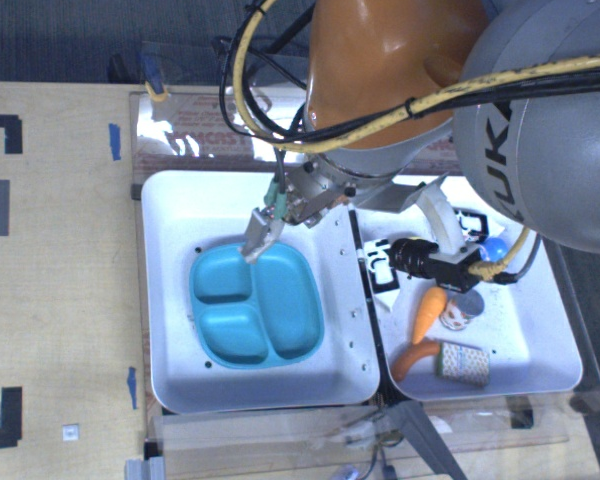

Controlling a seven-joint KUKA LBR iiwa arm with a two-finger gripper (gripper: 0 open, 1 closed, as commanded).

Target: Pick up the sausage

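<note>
The sausage [411, 358], a short curved orange-brown piece, lies near the front left corner of the right bin [550, 368]. My gripper [259, 238] hangs over the left bin [170, 268], at the far edge of a blue divided plate [255, 303]. It is well to the left of the sausage, and the wall between the two bins lies in between. Nothing shows at its tip.
An orange carrot [431, 310] lies just behind the sausage. A patterned cup [464, 364] lies on its side to the sausage's right. A small round lid-like thing [467, 311] and a blue ball [493, 251] sit farther back. The arm's big body overhangs the far side of both bins.
</note>
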